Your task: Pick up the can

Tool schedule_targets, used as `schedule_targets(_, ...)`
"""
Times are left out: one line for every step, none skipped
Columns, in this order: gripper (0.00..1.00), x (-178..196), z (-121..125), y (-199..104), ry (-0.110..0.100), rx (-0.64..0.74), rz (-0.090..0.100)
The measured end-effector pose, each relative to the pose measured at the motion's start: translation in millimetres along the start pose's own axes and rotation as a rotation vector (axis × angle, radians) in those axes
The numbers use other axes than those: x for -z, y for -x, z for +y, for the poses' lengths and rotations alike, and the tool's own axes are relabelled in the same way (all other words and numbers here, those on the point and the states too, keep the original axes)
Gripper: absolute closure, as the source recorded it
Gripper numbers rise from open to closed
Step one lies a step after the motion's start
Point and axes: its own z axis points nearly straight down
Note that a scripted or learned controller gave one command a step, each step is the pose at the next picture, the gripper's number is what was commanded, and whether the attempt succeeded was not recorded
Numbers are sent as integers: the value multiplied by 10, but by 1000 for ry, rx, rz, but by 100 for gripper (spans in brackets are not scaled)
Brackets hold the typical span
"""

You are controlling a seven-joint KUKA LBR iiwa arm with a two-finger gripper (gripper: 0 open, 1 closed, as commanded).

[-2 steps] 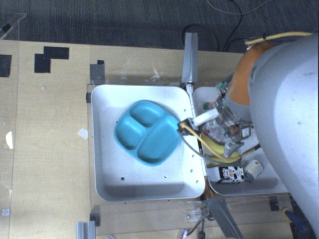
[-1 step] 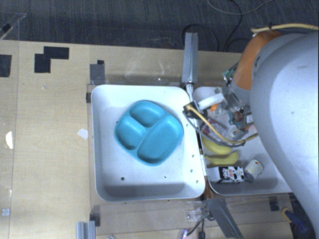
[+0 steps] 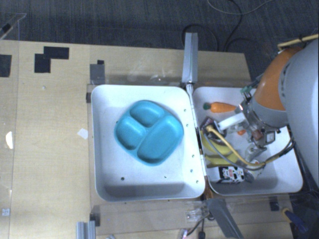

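Observation:
In the right bin [image 3: 289, 180], a small dark object with a white label [image 3: 232, 173] lies near the front wall; it looks like the can on its side, though I cannot be sure. My gripper [image 3: 251, 139] hangs low over the middle of that bin, below the orange wrist band [image 3: 271, 86], a little behind and to the right of the dark object. Cables and the wrist body hide its tips.
An orange carrot [image 3: 222, 106] lies at the back of the right bin. Yellow banana-like pieces [image 3: 218, 156] fill its left side, next to the dark object. A blue divided plate [image 3: 148, 132] sits in the left bin [image 3: 104, 178]. The arm covers the right bin's right side.

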Motion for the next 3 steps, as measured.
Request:
schedule_targets(0,-1092,608,484,6,-74,8)
schedule_targets(0,-1087,907,450,-17,-81,13)
schedule_targets(0,-1087,908,449,-17,-80,13)
